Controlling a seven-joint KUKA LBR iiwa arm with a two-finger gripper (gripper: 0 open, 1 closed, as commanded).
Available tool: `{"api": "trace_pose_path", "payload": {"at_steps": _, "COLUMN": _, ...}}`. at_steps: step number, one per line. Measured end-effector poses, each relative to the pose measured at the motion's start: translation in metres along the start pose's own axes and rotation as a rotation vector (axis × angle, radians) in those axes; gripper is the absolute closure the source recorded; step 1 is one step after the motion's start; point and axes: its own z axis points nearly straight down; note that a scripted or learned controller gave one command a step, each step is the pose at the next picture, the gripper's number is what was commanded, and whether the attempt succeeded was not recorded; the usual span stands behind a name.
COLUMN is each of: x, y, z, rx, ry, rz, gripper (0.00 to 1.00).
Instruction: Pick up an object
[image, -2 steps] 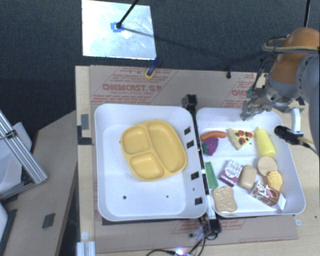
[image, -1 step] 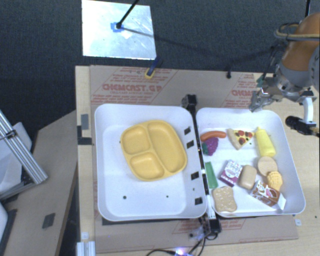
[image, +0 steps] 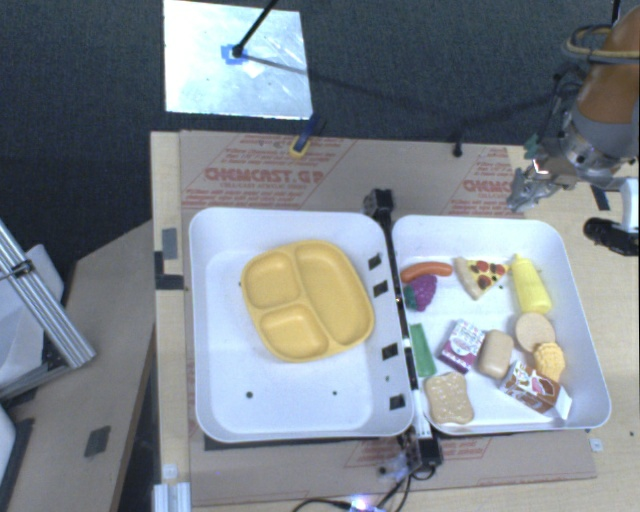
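Toy food in the right bin, claw above its far right corner

Toy food pieces lie spread across the right bin (image: 575, 300), none of them lifted. Along the bin's far edge sit a hot dog (image: 427, 270), a pizza slice (image: 481, 274) and a yellow mustard bottle (image: 530, 284); a purple bunch of grapes (image: 421, 293) lies just beside the hot dog, near the bin's left wall. Toward the near edge lie a green strip (image: 422, 350), a purple packet (image: 461, 345), a bread roll (image: 494, 353), a round cookie (image: 534, 330), a waffle-like cracker (image: 549, 360), a brown snack packet (image: 533, 387) and a slice of toast (image: 449, 398) at the near left corner.

The left bin (image: 220, 400) holds a yellow divided plate (image: 305, 298), set at a slant near its middle.

The claw (image: 524, 190) hangs over the tabletop (image: 260, 175) just past the right bin's far right corner, apart from every item; whether it is released or clenched cannot be told, and nothing shows in it. The arm's orange band (image: 608, 92) is at the right edge
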Motion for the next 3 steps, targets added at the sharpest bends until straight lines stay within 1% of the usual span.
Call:
{"api": "trace_pose_path", "payload": {"at_steps": 1, "x": 0.052, "y": -0.013, "z": 0.009, "rx": 0.006, "ry": 0.003, "rz": -0.003, "gripper": 1.0}}
{"api": "trace_pose_path", "payload": {"at_steps": 2, "x": 0.11, "y": -0.022, "z": -0.004, "rx": 0.004, "ry": 0.004, "rz": -0.005, "gripper": 1.0}}
{"api": "trace_pose_path", "payload": {"at_steps": 3, "x": 0.162, "y": -0.034, "z": 0.009, "rx": 0.007, "ry": 0.004, "rz": -0.004, "gripper": 1.0}}
